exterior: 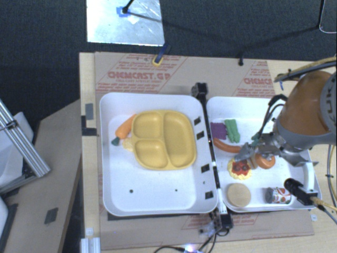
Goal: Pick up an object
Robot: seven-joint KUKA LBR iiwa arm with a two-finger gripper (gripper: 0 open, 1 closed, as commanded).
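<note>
- We record two white bins side by side on the tabletop (89,157): the left bin (113,194) and the right bin (221,109).
- The left bin holds a yellow divided plate (160,139) with three compartments; a carrot (124,126) lies against the plate's left edge, touching it.
- The right bin holds a purple block (218,130) with a green piece (232,130) just beside it, and an orange sausage (225,146) lying below both.
- Lower in that bin we note a yellow item with red spots (239,168), a round tan biscuit (239,195) near the front wall, and a small can (278,195) on its side (label unreadable).
- An orange round item (265,162) sits partly under the wrist hardware.
- The gripper (251,151) is over the right bin, just above the yellow item with red spots.
- We cannot tell whether the jaws are released or clenched; nothing is visibly between them.
</note>
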